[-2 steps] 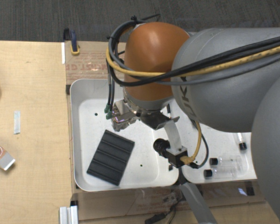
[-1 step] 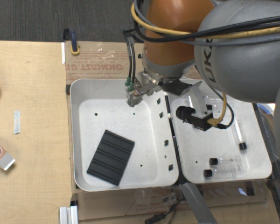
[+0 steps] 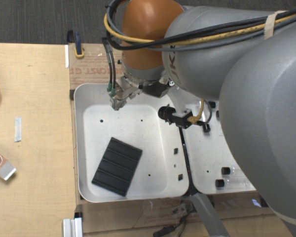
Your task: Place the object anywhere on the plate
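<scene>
Black and ribbed, the object (image 3: 117, 166) lies flat in the left bin (image 3: 86, 147), well apart from the gripper (image 3: 117, 102) hovering by the bin's far wall. Nothing sits between its jaws; their spread cannot be told. A good grasp likely means descending squarely across the slab's narrow width.

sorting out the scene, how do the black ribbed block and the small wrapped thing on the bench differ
The black ribbed block lies inside the left white bin; the small wrapped thing lies outside it on the tan bench. The block is larger and uniformly dark; the wrapped thing is smaller, reddish and pale. Both lie flat and tilted.
</scene>
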Motion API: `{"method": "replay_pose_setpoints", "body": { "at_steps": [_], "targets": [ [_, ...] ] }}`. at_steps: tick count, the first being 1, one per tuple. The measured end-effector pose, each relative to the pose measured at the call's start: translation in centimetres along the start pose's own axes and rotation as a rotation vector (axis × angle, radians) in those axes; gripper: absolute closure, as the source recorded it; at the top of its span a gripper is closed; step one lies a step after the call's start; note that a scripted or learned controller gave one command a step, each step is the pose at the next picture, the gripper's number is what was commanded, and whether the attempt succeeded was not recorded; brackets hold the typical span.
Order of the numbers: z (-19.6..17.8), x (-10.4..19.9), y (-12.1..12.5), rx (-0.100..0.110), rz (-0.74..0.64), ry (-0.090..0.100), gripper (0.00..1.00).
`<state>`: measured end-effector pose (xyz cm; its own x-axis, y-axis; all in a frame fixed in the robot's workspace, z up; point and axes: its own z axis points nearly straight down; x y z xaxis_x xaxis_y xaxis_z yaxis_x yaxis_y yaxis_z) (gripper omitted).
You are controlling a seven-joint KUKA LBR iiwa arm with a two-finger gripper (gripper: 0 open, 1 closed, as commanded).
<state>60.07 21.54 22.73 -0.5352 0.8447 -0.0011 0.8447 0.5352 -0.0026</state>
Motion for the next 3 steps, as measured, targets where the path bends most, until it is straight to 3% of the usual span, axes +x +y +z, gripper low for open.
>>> {"method": "replay_pose_setpoints", "body": {
  "at_steps": [1, 2, 3],
  "targets": [
    [-4.5, 1.5, -2.5, -0.002, -0.168, -0.001, 1.00],
    [-3.0, 0.0, 0.0, -0.001, -0.221, -0.001, 1.00],
    [-4.1, 0.8, 0.0, -0.002, -0.276, -0.002, 1.00]
  ]
}}
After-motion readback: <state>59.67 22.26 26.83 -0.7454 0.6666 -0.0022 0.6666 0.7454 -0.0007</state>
